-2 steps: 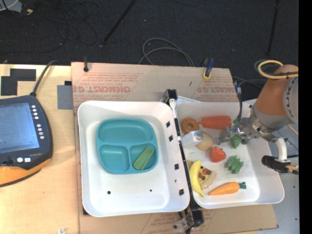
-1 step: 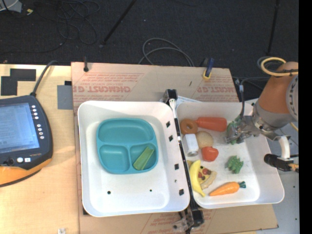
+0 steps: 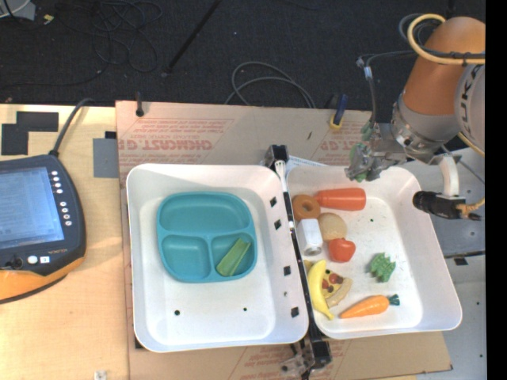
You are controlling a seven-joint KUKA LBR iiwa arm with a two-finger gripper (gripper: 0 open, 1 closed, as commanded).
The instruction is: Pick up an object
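Observation:
My gripper (image 3: 365,167) hangs over the far rim of the right bin (image 3: 428,291), just above and right of a red-orange sausage (image 3: 341,199). Nothing shows between its fingers. In that bin also lie a brown donut (image 3: 305,207), a white cylinder (image 3: 310,236), a tan round piece (image 3: 333,226), a red tomato (image 3: 341,249), a green broccoli (image 3: 382,267), a yellow banana (image 3: 318,287), a pizza slice (image 3: 338,289) and an orange carrot (image 3: 366,307).
The left bin (image 3: 150,291) holds a teal divided plate (image 3: 190,228) with a green slice (image 3: 234,256) in its near right section. A tablet (image 3: 32,212) lies at the bench's left edge. Cables run across the dark floor behind.

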